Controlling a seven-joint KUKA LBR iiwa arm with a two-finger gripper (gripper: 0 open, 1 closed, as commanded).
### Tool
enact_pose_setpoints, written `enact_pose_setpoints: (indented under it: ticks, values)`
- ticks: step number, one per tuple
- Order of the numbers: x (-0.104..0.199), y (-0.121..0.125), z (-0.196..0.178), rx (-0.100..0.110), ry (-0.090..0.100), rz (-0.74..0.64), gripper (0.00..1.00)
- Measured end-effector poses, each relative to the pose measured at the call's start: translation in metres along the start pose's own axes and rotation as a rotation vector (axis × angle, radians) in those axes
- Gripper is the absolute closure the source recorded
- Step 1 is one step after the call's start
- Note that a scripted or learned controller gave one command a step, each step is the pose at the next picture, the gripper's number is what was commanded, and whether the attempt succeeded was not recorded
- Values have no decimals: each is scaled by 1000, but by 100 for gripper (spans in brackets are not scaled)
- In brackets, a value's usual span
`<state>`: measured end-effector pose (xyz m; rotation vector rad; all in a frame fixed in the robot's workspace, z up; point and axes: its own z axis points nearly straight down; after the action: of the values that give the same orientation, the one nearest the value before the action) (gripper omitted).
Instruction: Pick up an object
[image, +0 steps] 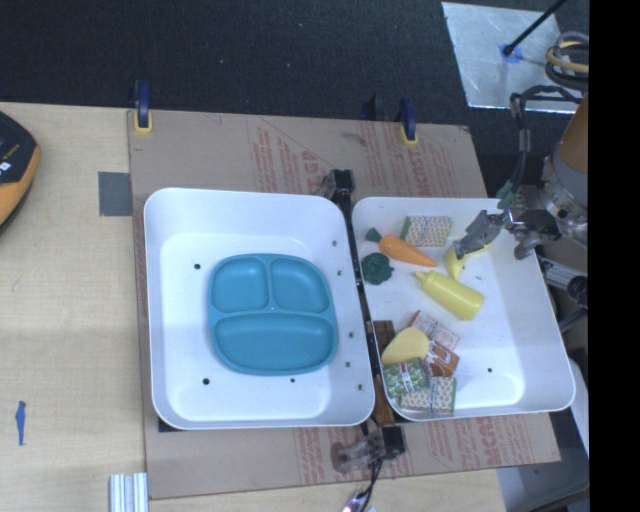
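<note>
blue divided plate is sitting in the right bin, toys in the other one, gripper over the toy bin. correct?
One thing is off: the camera view shows the blue divided plate in the left bin, not the right one. The toys, among them the carrot and the yellow bottle, lie in the right bin. The gripper is over that toy bin, as you said.

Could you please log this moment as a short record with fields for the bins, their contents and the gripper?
left bin: shallow white bin holding a blue three-compartment plastic plate
right bin: shallow white bin holding an orange toy carrot, a yellow squeeze bottle, a dark green toy vegetable, a pale yellow wedge and printed packets
gripper: two-finger gripper over the right bin's far side, near the bottle
held: nothing visibly between the fingers
</note>
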<state>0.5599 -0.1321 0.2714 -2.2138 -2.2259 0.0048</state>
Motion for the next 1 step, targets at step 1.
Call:
enact_pose_setpoints:
  ticks: [1]
  values:
    - [-2, 5, 164, -2, -3, -1, 0]
